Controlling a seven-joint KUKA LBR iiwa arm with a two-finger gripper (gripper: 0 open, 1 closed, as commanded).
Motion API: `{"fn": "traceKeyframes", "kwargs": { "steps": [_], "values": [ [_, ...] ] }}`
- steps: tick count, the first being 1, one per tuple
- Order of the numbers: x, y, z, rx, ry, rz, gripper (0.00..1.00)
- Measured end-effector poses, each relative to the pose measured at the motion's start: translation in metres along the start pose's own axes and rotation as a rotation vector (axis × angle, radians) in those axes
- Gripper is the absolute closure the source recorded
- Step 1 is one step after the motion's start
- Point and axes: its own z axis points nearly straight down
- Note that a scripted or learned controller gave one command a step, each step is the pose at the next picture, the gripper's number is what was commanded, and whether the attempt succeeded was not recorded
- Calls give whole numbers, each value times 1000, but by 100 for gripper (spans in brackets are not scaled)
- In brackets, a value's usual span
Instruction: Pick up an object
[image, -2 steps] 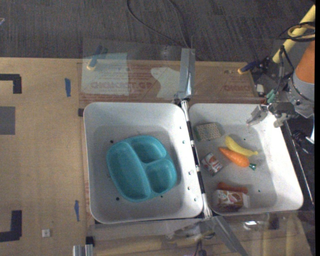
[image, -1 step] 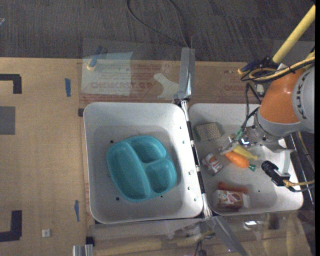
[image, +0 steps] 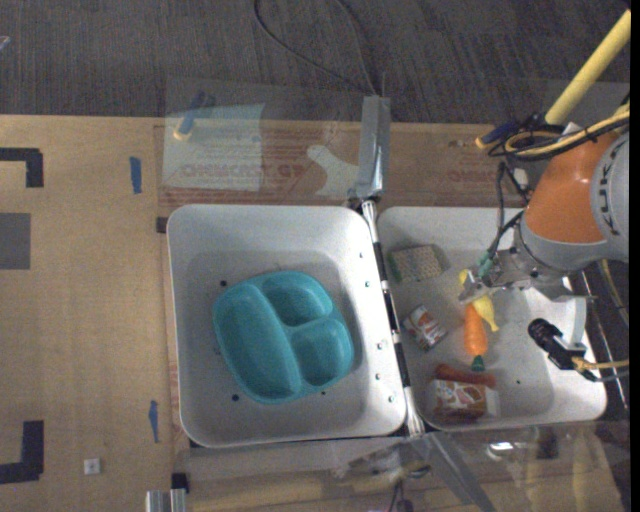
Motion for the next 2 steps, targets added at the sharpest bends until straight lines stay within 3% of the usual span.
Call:
{"fn": "traceKeyframes", "kwargs": {
  "steps": [1,2],
  "values": [
    [11,52,-95,1,0,-69,100],
    [34,21,7,2,1,-34,100]
  ]
}}
